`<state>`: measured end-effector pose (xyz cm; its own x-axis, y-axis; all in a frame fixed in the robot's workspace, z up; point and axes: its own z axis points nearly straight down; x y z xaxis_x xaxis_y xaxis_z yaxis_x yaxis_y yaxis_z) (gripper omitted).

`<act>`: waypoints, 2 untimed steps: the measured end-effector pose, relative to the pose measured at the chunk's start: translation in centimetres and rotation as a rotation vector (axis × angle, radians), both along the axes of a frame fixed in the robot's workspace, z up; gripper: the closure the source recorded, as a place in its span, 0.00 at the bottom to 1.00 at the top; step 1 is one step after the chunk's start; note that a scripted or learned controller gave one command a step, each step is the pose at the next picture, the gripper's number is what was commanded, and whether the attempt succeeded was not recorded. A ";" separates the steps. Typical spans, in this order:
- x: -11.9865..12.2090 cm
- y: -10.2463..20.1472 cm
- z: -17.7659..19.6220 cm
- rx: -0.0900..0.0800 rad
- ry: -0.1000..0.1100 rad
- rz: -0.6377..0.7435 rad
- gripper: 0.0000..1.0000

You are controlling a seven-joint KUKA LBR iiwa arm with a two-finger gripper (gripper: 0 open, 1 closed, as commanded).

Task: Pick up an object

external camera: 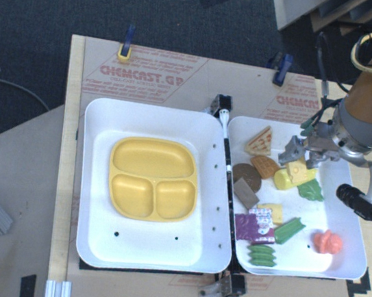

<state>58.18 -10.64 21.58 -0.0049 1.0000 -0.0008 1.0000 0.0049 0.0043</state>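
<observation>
Nearest the camera, the right white bin (pixel 346 261) crowds its toys: a green pea pod (pixel 261 254), a purple wrapper (pixel 254 227) and a pink toy (pixel 328 242) sit near its front rim. The left white bin (pixel 93 165) holds a yellow three-part plastic tray (pixel 153 177) with bare floor around it. Farther back, the gripper (pixel 303 151) hangs over a yellow cheese-like block (pixel 292 176); I cannot tell its opening. The board (pixel 149 70) behind reads "CHEMCAST GP".

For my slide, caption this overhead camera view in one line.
Gripper poised over toy food in right bin; yellow tray in left bin.
</observation>
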 end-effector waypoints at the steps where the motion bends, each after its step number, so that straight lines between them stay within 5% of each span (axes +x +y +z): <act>1: 3.3 4.1 0.9 0.001 -0.002 0.001 1.00; 2: 5.8 8.9 0.1 0.000 -0.001 -0.001 1.00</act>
<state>63.98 -1.79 21.69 -0.0036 1.0000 -0.0008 1.0000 0.0036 0.0048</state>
